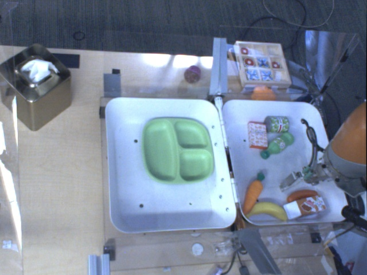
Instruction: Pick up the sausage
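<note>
I count one sausage [304, 196], one banana [268, 210], one carrot [252, 193] — right bin's [238, 153] near edge — can't tell my hand's [292, 180] grip.

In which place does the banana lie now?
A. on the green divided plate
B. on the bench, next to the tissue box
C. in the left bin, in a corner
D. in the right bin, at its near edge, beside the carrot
D: the banana lies along the near edge of the right bin, just below the carrot.
</note>
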`<state>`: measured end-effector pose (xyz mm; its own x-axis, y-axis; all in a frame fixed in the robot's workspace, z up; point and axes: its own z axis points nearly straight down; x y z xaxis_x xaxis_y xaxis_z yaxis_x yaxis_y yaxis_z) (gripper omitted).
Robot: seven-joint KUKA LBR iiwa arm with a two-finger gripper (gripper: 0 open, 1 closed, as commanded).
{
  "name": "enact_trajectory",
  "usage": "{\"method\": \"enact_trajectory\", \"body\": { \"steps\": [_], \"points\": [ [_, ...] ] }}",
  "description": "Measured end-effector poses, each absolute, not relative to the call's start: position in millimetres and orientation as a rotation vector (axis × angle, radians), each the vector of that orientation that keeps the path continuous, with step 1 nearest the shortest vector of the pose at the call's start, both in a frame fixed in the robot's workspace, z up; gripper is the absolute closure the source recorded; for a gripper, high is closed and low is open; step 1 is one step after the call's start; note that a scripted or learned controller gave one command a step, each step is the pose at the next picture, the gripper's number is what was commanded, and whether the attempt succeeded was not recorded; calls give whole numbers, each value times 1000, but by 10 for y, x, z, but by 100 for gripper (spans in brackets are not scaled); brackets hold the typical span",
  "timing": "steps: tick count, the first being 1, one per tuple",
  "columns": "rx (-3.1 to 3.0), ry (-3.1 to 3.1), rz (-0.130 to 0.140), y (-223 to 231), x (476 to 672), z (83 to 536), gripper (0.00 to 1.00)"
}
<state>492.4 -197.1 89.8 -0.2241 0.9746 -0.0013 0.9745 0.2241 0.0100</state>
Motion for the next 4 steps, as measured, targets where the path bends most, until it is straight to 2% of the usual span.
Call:
{"method": "enact_trajectory", "body": {
  "steps": [1,2,3,4],
  "points": [
    [2326,2086,14,-1728,4938,896,0],
    [2647,1688,0,-1965,4894,1521,0],
    [2630,1714,4,-1968,4900,942,0],
    [2435,1958,12,-1740,4929,895,0]
  ]
}}
